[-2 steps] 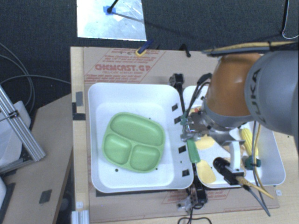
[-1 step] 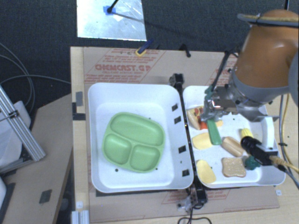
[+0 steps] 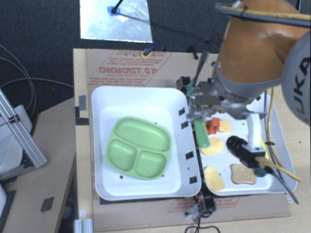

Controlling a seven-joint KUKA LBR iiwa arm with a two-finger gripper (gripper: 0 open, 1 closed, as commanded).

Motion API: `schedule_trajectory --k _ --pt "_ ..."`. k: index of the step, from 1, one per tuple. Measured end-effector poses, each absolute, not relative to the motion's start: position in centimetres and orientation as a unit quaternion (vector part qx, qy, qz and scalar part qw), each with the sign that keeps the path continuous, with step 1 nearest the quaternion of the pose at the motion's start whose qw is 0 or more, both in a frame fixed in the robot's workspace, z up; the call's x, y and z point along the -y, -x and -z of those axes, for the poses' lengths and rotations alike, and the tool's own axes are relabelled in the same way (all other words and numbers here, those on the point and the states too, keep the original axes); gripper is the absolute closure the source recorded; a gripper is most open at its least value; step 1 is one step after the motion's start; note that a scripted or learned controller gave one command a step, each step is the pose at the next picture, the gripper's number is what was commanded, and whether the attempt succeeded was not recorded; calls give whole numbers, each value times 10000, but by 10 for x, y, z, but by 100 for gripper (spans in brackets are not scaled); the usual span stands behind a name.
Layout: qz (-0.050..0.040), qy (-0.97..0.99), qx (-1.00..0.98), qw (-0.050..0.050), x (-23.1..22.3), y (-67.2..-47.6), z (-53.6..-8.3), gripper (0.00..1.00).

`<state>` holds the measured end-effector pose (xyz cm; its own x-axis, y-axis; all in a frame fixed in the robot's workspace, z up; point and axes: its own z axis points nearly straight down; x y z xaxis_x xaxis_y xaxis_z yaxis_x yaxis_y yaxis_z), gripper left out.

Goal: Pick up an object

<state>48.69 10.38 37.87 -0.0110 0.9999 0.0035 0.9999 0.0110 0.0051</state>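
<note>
The end effector (image 3: pixel 197 111) is hovering at the right bin's (image 3: pixel 228 159) left edge, just above a green stick (image 3: pixel 201 135); whether it is released or clenched, I cannot tell. A red chunk (image 3: pixel 213 126) and toast (image 3: pixel 242 174) are lying nearby. A green plate (image 3: pixel 138 147) is sitting in the left bin (image 3: pixel 131 101).

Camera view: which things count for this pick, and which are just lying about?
For the pick: gripper, at the left edge of the right bin; green stick, orange piece, yellow disc, toast slice in that bin.
Lying about, probably: green divided plate in the left bin; silver sheet; printed cardboard.
</note>
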Motion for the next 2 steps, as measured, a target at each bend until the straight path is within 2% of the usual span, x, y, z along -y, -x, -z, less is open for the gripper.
schedule_trajectory --k 1,2 --pt "-15 -7051 -7091 6 -118 -487 -391 100" --pt "64 -7067 -7074 -39 -135 -512 -189 100"
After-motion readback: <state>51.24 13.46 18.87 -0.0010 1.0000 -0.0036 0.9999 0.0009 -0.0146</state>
